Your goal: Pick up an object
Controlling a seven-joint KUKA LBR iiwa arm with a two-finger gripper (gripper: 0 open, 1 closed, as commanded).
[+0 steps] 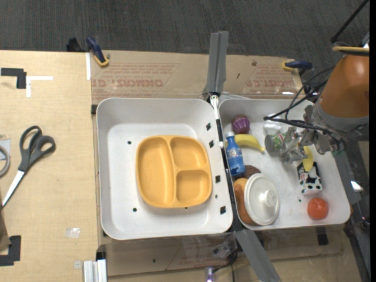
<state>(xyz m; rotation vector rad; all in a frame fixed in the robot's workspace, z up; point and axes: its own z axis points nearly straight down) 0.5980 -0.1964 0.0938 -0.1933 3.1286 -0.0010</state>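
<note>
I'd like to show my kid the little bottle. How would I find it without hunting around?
Look at the right-hand white bin, along its left wall beside the divider. The blue bottle lies there, between the yellow banana and the round white lid. It is the only blue thing in that bin.

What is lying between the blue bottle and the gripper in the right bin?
In the camera view, a yellow banana lies between the blue bottle and the gripper, with bare white floor of the right bin beside it.

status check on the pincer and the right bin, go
Pincer low in right bin, beside banana. Nothing seen between it. Blue bottle, purple item, red ball nearby.
</note>
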